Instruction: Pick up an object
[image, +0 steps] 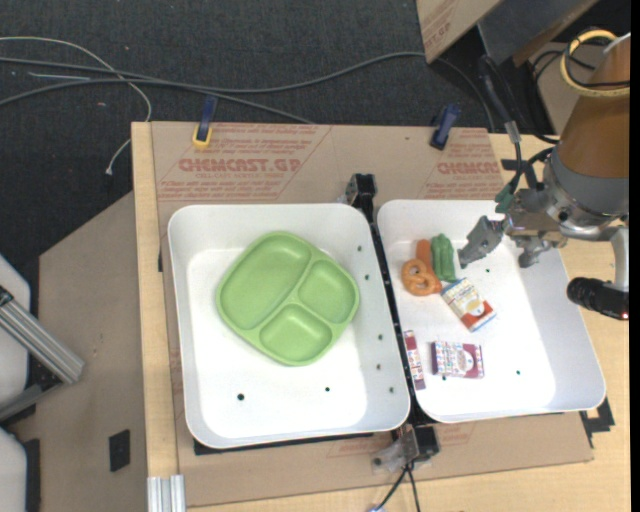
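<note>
- Step in hand: approach. The hand (503, 247) hangs over the upper part of the right bin (560, 385), arm reaching in from the right. Nothing picked yet, as far as I judge.
- Hand state: two dark fingers splayed apart, one toward the left at (478, 243), one nearer the wrist; nothing sits between them. Height above the bin floor is hard to read from this slant.
- Candidates, all lying in the right bin: an orange ring-shaped item (420, 277) touching a green and orange piece (437, 256), both just left of the hand; a small white carton (469, 303) below them; a purple packet (457, 359) lower down; a thin red bar (413, 358) against the bin's left wall.
- Next move calls for: a shift left and a descent over the ring-and-green pair or the carton, fingers straddling a single item.
- In the way: the ring and green piece touch, so a close could catch both or nudge one aside. The red bar hugs the wall, poor finger clearance.
- Elsewhere: left bin (200, 300) holds a green divided plate (288, 297), well apart from the hand.
</note>
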